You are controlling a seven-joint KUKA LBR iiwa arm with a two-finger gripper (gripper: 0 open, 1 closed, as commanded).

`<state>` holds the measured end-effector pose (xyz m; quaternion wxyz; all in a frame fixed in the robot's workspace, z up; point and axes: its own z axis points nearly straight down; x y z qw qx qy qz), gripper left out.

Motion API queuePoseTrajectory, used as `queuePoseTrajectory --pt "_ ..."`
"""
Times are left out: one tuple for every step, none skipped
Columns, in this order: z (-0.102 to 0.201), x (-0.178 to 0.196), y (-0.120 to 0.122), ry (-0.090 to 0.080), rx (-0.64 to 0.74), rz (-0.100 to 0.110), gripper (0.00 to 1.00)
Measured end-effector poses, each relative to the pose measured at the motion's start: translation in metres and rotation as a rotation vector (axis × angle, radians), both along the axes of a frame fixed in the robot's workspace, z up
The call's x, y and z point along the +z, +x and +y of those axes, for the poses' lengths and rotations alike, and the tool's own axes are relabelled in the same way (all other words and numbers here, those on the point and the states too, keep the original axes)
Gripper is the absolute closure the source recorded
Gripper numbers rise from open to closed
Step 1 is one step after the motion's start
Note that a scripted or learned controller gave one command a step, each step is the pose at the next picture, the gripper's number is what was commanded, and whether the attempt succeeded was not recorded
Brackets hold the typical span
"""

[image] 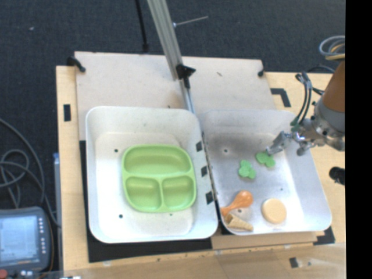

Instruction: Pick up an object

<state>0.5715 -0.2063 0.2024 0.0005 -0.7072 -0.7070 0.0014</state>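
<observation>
A pale wooden bench is seen from above, set on dark carpet, with cables trailing along the floor at the left and the corner of a small screen at the lower left. A metal rail runs from the top edge of the view down to the gap between the two bins. The arm enters at the right edge, its orange band just visible above the wrist, and the gripper is held low over the right bin near its upper right corner. One finger is pointed toward a green piece and lies just beside it; nothing is seen between the fingers, and how far they are apart cannot be told. In the left bin a green tray with three compartments is laid near the middle. In the right bin a second green piece is placed just left of the first, near the centre. Along the lower edge of that bin an orange spoon-like item, a tan cone touching it at the lower left corner, and a round tan disc to their right are found.
</observation>
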Motion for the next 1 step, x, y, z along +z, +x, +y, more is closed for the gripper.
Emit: queuePoseTrajectory --pt "0.0004 -0.0633 -0.0014 0.001 -0.001 0.002 0.00"
